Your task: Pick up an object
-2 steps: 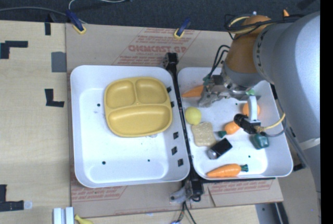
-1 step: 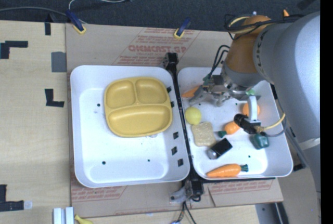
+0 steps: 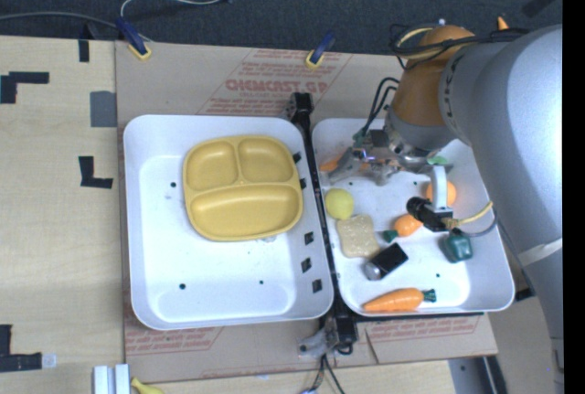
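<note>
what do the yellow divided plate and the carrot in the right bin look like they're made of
Yellow divided plate: probably moulded plastic, smooth with a soft sheen and rounded compartment ridges. Carrot: likely a plastic or rubber toy, uniformly orange with a green tip and no natural texture; the view leaves the exact material open.

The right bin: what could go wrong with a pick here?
The items are crowded: the lemon, the sponge and the black block lie close together, so the gripper may push neighbours aside. The carrot lies near the right bin front wall, which could block a finger.
</note>
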Controlling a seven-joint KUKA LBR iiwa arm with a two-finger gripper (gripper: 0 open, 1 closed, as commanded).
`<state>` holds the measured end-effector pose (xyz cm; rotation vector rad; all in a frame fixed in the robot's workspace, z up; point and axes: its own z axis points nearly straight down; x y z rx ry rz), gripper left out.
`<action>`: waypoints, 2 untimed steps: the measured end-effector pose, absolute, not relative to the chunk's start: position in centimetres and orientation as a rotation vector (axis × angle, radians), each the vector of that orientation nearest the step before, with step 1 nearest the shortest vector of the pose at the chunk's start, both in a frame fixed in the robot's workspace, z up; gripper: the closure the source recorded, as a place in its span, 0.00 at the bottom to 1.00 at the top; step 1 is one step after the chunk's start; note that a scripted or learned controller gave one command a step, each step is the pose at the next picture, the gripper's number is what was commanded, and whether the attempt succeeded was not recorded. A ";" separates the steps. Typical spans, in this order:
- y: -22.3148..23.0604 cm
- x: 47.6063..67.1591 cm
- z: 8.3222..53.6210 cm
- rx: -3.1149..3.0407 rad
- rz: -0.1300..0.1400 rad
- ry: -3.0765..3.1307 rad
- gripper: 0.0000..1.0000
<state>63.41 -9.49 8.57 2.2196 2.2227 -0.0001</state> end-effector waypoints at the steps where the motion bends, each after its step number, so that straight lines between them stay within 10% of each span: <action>1: -9.5 63.4 9.5 2.217 0.000 2.221 1.00; 2: -9.5 63.4 9.5 2.217 0.001 2.221 0.00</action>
